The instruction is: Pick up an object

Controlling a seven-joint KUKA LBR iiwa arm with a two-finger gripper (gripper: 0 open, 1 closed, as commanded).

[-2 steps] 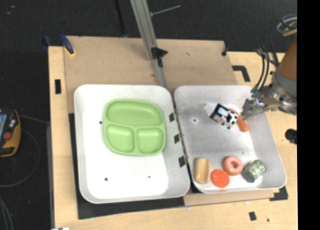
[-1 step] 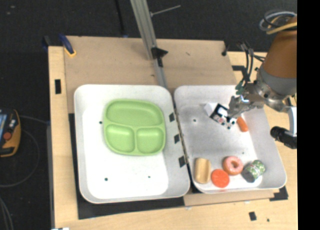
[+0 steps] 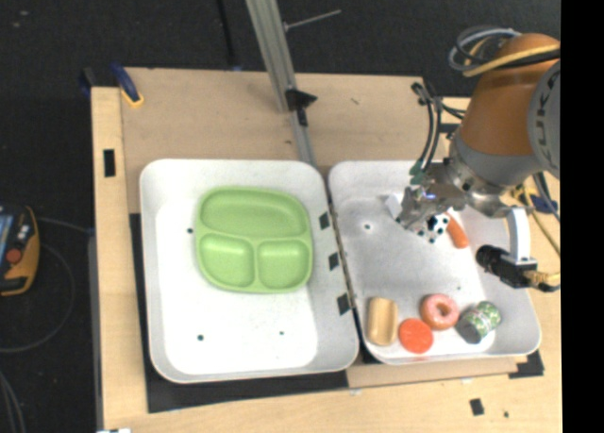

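Camera view, looking down at a slant: a bench (image 3: 217, 120) carries 2 shallow white bins side by side. The left bin (image 3: 170, 327) holds a green divided plate (image 3: 253, 239) with 3 compartments, lying flat near the bin's middle. The right bin (image 3: 377, 233) holds the loose objects. Along its near edge, from left to right: a tan cylinder-like piece (image 3: 380, 320), an orange-red round object (image 3: 415, 335), a pink ring-shaped doughnut (image 3: 439, 309) just behind and touching or nearly touching the round object, and a green-grey lumpy object (image 3: 478, 321) near the right corner. Farther back in the same bin, a small orange piece (image 3: 458, 233) lies beside a white die with black dots (image 3: 437, 225). The arm (image 3: 505, 120) reaches in from the right, its orange band above the wrist, cables looping over it. The gripper (image 3: 416, 210) hangs low over the back part of the right bin, just left of the die and the orange piece; whether it touches either one cannot be told. The gripper's tip is blurred and dark against the bin, so whether it is parted or closed cannot be told, and nothing is visibly held. A slanted metal rail (image 3: 269, 35) rises from the bench's far side between the 2 bins.
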